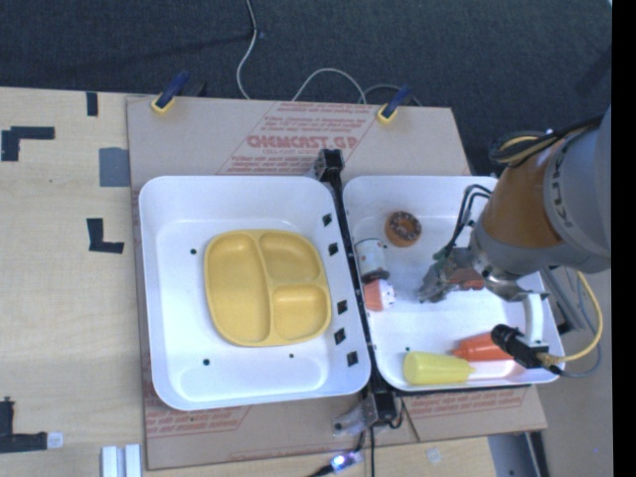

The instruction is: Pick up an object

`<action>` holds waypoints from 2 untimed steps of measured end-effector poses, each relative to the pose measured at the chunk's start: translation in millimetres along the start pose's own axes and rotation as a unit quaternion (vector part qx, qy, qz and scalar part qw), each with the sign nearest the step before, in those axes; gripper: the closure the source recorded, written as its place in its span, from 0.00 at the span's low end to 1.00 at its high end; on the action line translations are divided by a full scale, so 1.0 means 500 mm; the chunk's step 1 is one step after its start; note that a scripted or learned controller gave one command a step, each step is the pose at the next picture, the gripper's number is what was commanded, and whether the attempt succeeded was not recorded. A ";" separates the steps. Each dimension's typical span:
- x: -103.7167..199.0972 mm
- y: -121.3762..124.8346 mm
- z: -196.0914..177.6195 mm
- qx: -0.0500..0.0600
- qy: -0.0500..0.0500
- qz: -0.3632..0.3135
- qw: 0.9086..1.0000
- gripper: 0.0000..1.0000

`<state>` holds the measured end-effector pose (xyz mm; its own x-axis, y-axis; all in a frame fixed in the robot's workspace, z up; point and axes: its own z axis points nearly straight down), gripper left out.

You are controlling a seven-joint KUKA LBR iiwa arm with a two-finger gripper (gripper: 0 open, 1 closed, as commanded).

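1. Camera view: the claw (433, 284) sits low at mid right bin (452, 189); whether it grips, I cannot tell.
2. Likely the reach step; next it needs a firm close, then lift.
3. Right bin: donut (403, 228), yellow piece (437, 368), orange piece (479, 347). Left bin (159, 202): plate (266, 287).

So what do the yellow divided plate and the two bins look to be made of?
The yellow divided plate looks like moulded plastic with a smooth, matte-to-satin finish: one even colour and soft rounded ridges between compartments. The left bin and right bin look like thin white plastic, slightly glossy, with rounded corners; the material can't be confirmed from the view.
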<state>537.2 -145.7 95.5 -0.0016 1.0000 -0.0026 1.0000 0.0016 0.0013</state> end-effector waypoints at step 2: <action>0.014 0.000 -0.239 -0.001 0.001 0.000 1.000 1.00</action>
<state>537.1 -138.4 215.1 -0.0021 1.0000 -0.0010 1.0000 0.0021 0.0041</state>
